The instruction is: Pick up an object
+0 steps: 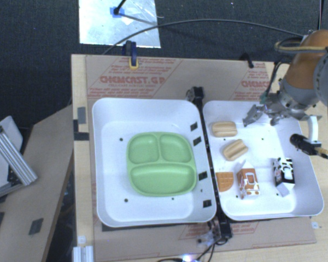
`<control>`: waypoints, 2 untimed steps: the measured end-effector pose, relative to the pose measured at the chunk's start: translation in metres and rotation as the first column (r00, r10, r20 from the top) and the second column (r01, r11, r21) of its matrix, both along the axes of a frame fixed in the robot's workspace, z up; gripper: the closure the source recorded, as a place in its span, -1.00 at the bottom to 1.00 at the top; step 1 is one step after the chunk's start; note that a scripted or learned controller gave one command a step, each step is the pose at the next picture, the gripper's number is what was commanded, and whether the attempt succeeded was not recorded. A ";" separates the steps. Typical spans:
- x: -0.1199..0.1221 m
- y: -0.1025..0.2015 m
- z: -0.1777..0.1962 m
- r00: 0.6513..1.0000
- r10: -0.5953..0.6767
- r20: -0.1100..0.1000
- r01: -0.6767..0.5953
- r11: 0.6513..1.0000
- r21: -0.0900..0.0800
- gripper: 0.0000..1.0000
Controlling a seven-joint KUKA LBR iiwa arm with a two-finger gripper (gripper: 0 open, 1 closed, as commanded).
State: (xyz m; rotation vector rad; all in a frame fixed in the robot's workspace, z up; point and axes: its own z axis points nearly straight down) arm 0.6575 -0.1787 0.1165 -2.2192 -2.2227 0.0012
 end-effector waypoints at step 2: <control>0.002 0.001 -0.020 1.000 0.005 0.007 -0.005 1.000 -0.001 1.00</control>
